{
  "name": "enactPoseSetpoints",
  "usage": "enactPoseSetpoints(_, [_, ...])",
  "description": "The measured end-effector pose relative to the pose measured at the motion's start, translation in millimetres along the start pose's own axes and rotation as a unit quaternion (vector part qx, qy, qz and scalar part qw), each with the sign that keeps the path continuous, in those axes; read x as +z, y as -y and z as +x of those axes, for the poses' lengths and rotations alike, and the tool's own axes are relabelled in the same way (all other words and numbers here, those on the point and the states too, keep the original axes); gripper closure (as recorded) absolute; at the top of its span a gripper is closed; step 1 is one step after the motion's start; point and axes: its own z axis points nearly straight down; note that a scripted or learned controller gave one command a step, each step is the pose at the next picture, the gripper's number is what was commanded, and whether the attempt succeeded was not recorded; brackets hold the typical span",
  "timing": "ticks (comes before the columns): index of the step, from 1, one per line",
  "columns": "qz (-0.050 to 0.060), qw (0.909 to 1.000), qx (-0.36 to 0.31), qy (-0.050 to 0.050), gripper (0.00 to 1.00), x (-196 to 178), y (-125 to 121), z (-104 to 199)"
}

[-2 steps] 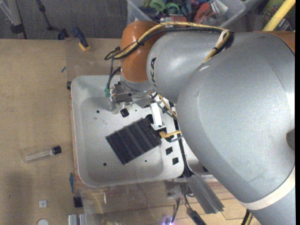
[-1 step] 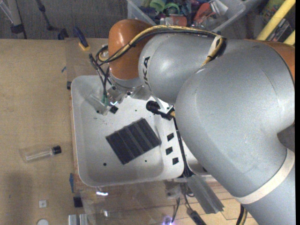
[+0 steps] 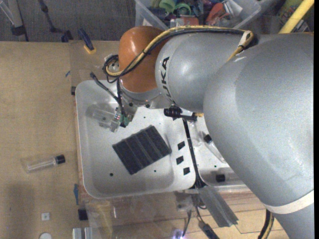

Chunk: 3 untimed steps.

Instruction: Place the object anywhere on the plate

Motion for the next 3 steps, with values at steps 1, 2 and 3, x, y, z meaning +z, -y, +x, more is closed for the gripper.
enactPoseSetpoints(1, [-0.003, 0.9872, -0.159, 0.003, 1.0, -29, -8, 4])
enactPoseSetpoints(2, [-0.002, 0.9062, -0.423, 0.003, 1.0, 20, -9, 0])
enactPoseSetpoints(3, [-0.002, 0.8141, -0.581, 0.005, 1.0, -33, -18, -16])
